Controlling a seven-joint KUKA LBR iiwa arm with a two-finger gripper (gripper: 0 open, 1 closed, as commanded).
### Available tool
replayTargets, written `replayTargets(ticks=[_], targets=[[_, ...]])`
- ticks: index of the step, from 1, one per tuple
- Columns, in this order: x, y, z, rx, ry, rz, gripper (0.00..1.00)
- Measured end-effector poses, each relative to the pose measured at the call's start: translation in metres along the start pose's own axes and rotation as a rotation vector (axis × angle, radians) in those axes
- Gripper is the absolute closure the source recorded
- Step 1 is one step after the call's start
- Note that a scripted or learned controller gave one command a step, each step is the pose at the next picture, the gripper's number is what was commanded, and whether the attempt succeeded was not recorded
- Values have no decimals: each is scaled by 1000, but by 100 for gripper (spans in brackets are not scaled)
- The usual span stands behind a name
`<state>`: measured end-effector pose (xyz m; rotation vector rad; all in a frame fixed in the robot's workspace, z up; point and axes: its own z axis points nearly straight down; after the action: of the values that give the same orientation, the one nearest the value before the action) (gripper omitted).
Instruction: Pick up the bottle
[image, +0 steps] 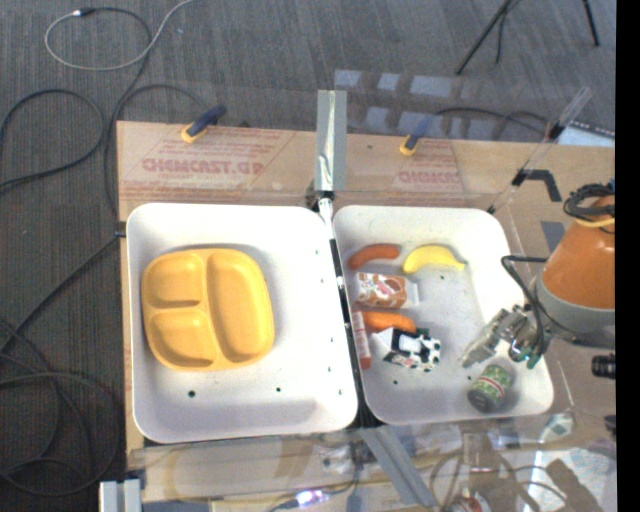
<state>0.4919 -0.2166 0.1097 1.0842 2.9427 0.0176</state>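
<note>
Camera view: our gripper (492, 342) hovers just above-left of bottle (491, 387) near right bin (470, 225) corner, fingers spread, nothing held. Risk: descent nudges bottle, it rolls against wall.

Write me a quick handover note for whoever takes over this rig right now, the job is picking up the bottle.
Claw: low in the right bin, near its right side; it grips nothing that can be seen.
Bottle: lying in the right bin's near right corner, just below the claw, not lifted.
Also in that bin: banana, carrot and other small toys on its left side. Left bin holds a yellow divided tray.
Done: the approach.
Left: grasp and lift.
</note>
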Motion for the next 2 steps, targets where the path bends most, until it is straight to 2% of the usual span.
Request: replayTargets(ticks=[1, 2], targets=[[11, 36, -147, 14, 2, 76, 100], [0, -8, -155, 13, 4, -281, 100]])
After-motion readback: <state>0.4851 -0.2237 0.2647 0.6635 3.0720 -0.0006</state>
